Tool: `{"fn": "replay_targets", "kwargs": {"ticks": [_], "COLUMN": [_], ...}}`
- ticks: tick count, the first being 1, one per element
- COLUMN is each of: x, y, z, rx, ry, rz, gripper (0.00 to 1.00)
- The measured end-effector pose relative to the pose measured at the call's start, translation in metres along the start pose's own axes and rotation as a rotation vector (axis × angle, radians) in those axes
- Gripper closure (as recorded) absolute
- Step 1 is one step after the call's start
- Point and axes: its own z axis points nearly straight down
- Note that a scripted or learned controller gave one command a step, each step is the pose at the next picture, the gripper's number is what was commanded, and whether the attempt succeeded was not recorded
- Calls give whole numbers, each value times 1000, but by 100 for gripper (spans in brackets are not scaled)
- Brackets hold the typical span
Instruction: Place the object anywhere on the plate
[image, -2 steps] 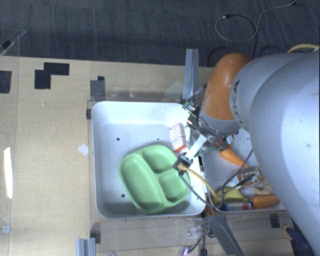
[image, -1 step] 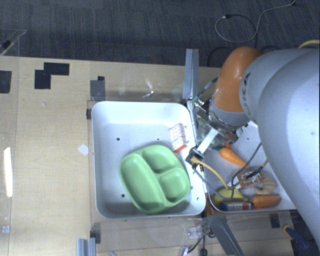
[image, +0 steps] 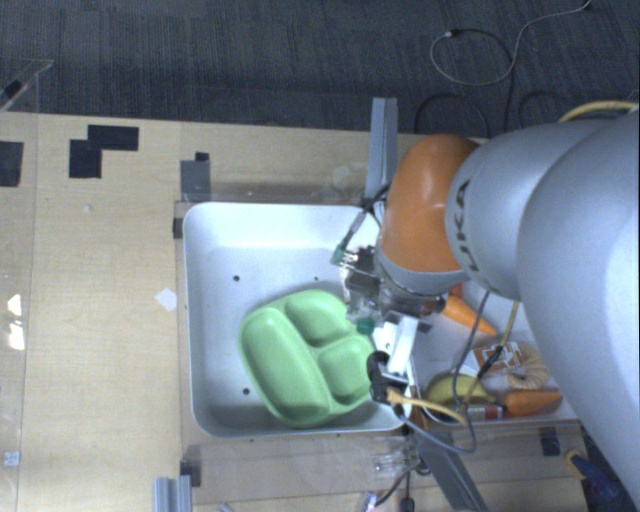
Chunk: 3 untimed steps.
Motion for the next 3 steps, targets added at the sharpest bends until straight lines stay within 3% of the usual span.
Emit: {"fn": "replay_targets", "kwargs": {"ticks": [1, 2, 3], "x": [103, 76, 76], "y": [-37, -56, -56], "z": [-18, 6, 6], "rx": [-1, 0, -1], "ry": [1, 0, 0], "rz": [-185, -281, -280], "gripper": [100, 100, 0]}}
